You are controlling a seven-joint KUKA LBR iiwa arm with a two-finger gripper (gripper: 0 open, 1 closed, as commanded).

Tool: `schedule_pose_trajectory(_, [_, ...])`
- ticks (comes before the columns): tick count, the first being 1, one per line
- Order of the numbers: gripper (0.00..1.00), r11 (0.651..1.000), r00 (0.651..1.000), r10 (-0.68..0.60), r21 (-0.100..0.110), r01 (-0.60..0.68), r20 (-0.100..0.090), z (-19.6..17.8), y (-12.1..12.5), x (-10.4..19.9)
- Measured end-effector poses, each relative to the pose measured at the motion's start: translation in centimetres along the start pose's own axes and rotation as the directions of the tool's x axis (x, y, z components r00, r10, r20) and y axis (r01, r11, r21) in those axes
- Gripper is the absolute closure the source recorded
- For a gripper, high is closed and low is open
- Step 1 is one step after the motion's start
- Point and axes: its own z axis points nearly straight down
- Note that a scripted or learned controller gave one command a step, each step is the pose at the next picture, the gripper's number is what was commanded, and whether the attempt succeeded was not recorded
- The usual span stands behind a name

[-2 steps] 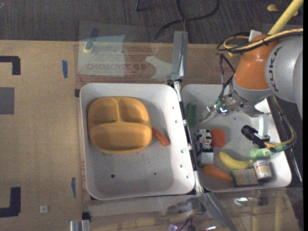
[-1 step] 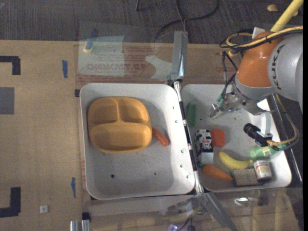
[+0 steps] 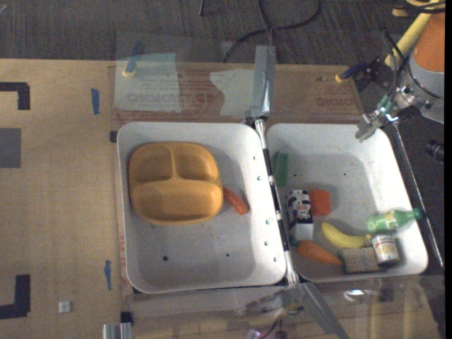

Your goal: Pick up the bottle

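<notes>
The green translucent plastic bottle (image 3: 393, 219) lies on its side in the right-hand shallow white bin (image 3: 332, 147), against that bin's right wall in its lower part, its cap end pointing toward the wall. Just left of the bottle and a little below it lies a yellow banana (image 3: 342, 236). Directly below the bottle stands a small round tin with a pale label (image 3: 385, 249), and touching the tin's left side is a flat, speckled tan block (image 3: 360, 260). Further left of the bottle, along the bin's lower edge, lies an orange carrot (image 3: 317, 253). Left of the bottle, near the bin's middle, are a small orange-red block (image 3: 320, 202) and, beside it, a black-and-white patterned carton (image 3: 300, 207). A green oblong piece (image 3: 282, 169) sits up and far left of the bottle, by the bin's left wall.

The gripper (image 3: 369, 126) of the grey arm hangs well above the bottle in the picture, over the bin's upper right corner, apart from every item; whether it is open or closed I cannot tell.

Well left of the bottle, in the left-hand white bin (image 3: 212, 256), rests a mustard-yellow divided plastic tray (image 3: 174, 182) with a small orange carrot-shaped piece (image 3: 236, 201) touching its right edge. Both bins sit on the tan worktop (image 3: 56, 189).
</notes>
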Motion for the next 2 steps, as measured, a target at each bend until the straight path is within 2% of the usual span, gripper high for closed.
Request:
schedule_pose_trajectory(1, [1.00, 0.989, 0.989, 0.148, 0.000, -0.148, 0.001, -4.8, -6.6, -4.6])
schedule_pose_trajectory(2, [1.00, 0.976, 0.976, 0.217, 0.003, -0.217, -0.001, -2.3, -13.3, -2.9])
